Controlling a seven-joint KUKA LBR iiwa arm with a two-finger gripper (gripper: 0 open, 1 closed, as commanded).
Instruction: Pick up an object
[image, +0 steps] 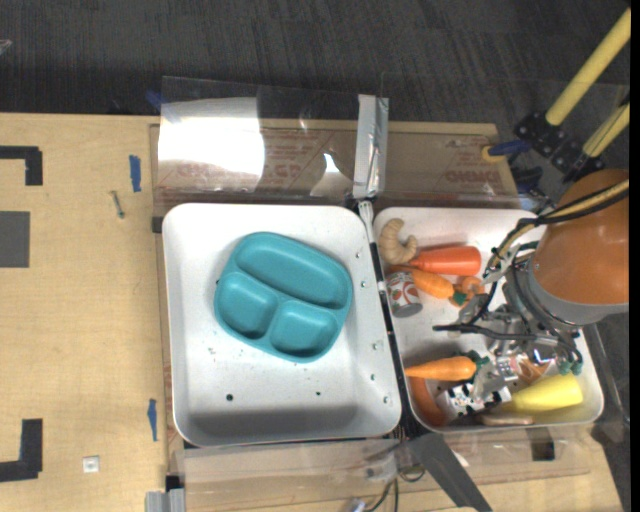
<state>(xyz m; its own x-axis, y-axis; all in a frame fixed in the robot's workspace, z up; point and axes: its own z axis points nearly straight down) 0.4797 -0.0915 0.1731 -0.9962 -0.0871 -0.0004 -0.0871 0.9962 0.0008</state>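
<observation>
Two shallow white bins sit side by side on the wooden surface (70, 330). We see the left bin (200, 400) holding a teal divided tray (283, 295), which lies tilted toward the bin's centre, its three compartments facing up.

We find the pickable objects in the right bin (420, 222). Toward 12 o'clock in that bin lies a tan, curled piece (397, 243), and just beside it at 3 o'clock a large orange carrot (450, 260) lying across the bin. A smaller carrot (437, 286) rests just below, touching or nearly touching the large one. Toward 9 o'clock sits a small white and red item (404, 293). Nearer 6 o'clock another carrot (440, 369) lies crosswise, and at about 5 o'clock a yellow object (548, 396) rests against the bin's rim.

We see the arm's orange band (590, 250) at 3 o'clock over the right bin, with the gripper (505, 360) below it among wires, low over the clutter between the lower carrot and the yellow object. We cannot tell whether the jaws are apart or together.
</observation>
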